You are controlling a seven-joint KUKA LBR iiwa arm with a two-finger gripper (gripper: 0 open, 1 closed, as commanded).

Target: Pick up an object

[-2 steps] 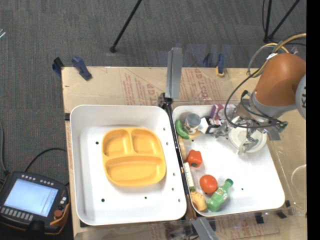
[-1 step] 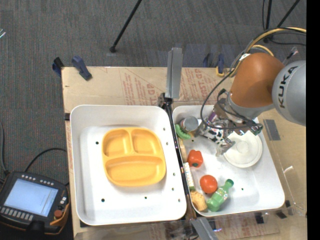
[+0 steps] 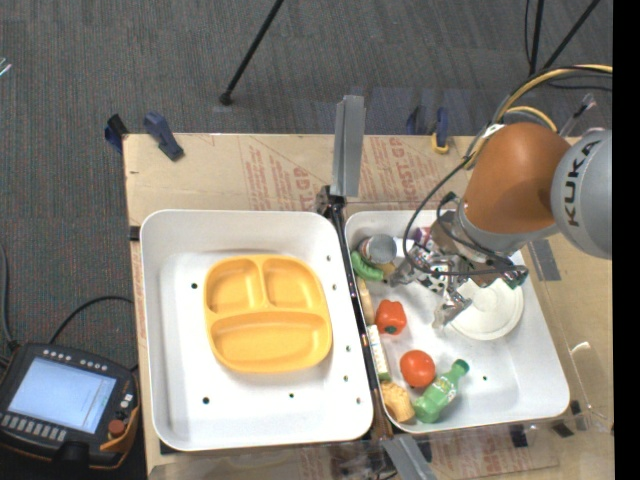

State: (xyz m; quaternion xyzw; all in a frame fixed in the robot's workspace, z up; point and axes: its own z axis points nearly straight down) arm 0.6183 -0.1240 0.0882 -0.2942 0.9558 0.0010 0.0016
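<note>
My gripper (image 3: 427, 290) hangs low over the middle of the right bin (image 3: 545, 368), below the orange wrist band (image 3: 510, 180). Its two fingers stand spread apart, one tip near a grey can (image 3: 379, 248), the other tip at the edge of a white bowl (image 3: 492, 313). No object sits between them. A red pepper (image 3: 391, 317) lies just left of the gripper. A red tomato (image 3: 417, 368), a green bottle (image 3: 441, 392) and a tan potato-like piece (image 3: 398, 401) lie nearer the front. A green vegetable (image 3: 365, 267) lies beside the can.
The left bin (image 3: 165, 368) holds a yellow divided plate (image 3: 267, 311). A thin stick-like item (image 3: 374, 348) lies along the right bin's left wall. Cables loop above the arm. A teach pendant (image 3: 65, 398) sits on the floor at the left.
</note>
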